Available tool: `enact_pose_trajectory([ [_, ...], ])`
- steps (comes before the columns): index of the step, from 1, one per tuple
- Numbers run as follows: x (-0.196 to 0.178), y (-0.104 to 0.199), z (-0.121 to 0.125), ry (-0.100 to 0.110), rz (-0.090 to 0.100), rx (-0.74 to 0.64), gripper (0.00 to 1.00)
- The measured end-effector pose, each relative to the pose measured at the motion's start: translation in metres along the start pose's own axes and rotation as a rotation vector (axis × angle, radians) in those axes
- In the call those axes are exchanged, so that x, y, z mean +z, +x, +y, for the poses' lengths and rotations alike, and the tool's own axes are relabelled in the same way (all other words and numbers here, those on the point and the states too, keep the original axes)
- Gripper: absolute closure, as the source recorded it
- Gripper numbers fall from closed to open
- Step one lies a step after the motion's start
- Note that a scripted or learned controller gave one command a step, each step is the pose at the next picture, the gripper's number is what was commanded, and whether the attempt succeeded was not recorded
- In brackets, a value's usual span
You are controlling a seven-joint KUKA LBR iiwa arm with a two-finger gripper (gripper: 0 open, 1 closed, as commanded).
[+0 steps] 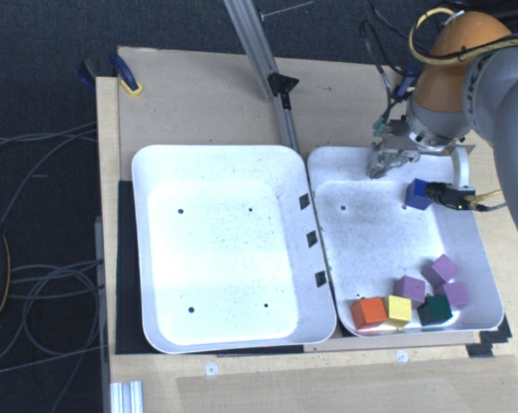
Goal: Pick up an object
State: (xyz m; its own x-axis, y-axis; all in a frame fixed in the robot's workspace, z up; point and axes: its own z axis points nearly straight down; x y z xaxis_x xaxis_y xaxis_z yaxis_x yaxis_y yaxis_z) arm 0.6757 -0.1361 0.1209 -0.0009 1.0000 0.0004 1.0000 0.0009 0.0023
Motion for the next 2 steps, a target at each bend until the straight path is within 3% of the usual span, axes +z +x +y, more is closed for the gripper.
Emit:
enact_pose_trajectory([
  [2,-0.102,-0.006,-0.004,-0.006,-0.002,0.000,1.00],
])
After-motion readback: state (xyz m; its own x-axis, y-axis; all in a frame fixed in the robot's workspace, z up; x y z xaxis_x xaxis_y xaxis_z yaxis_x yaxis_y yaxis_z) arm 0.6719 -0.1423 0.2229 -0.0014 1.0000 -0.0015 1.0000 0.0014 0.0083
